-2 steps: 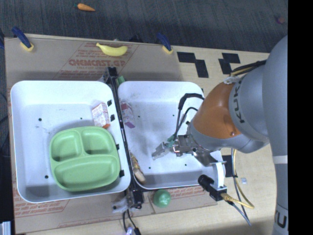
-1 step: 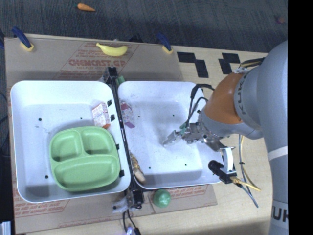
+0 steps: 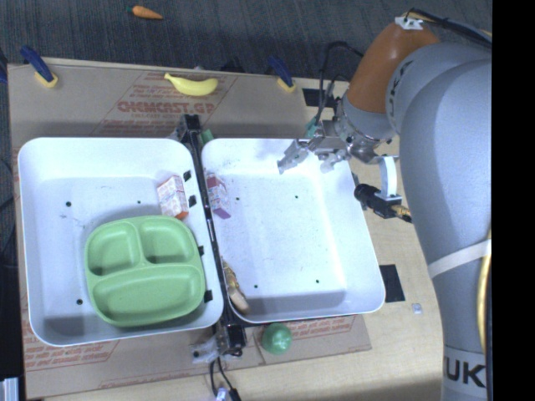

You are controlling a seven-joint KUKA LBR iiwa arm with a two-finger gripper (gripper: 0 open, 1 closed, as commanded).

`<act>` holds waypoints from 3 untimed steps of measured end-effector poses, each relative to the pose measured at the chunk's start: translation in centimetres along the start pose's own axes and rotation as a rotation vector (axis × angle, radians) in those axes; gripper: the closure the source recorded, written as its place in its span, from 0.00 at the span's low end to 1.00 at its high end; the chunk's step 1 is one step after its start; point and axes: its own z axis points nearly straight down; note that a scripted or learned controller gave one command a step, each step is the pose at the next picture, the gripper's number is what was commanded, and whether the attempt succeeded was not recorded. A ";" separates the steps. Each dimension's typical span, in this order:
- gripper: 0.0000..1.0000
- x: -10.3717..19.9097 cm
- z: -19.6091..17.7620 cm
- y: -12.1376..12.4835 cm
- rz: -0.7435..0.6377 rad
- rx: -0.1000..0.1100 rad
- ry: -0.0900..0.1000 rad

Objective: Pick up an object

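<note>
Grey arm (image 3: pixel 443 182) fills the foreground, its gripper (image 3: pixel 313 153) spread and holding nothing above the right bin (image 3: pixel 288 232); the nearest candidate, a small carton (image 3: pixel 216 192), lies to its left, so grasping remains undone.

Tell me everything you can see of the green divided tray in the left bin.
The green divided tray is pale green, plastic by its look, with rounded corners and three compartments: two smaller ones along its far side and one long one along its near side. All three look empty. It lies flat and upright on the floor of the left bin, toward the near right corner, turned slightly askew. A small red-and-white carton lies just beyond its far edge; whether they touch is unclear.
</note>
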 end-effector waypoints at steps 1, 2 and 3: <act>0.00 -0.8 7.2 -6.9 0.001 0.008 0.003; 0.00 1.1 3.4 -15.3 0.000 0.007 0.002; 0.00 -1.5 2.7 -7.0 0.002 0.004 0.001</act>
